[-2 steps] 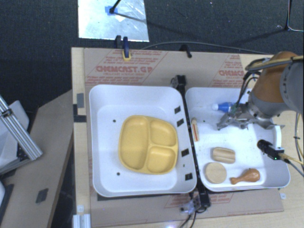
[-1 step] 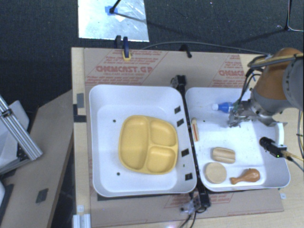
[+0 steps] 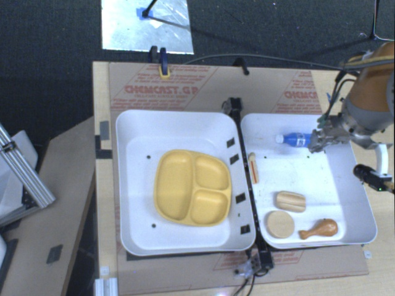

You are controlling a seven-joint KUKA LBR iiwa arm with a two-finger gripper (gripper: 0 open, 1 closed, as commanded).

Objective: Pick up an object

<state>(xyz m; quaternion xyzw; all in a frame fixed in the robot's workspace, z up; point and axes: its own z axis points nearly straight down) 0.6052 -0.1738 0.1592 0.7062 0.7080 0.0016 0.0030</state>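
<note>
In the right bin (image 3: 352, 184) a small clear bottle with a blue label (image 3: 295, 140) lies on its side near the far wall. My gripper (image 3: 318, 142) hangs at the bottle's right end, touching or just over it. Nearer the front lie a tan bread roll (image 3: 290, 200), a round beige disc (image 3: 279, 224) and a brown drumstick-shaped piece (image 3: 320, 229). A thin orange-and-white stick (image 3: 253, 168) lies along the bin's left wall.
The left bin (image 3: 133, 184) holds a yellow divided plate (image 3: 192, 187). Black clips (image 3: 233, 105) join the two bins along the middle. The arm's orange-banded wrist (image 3: 372, 88) reaches in from the right edge, over the right bin's far corner.
</note>
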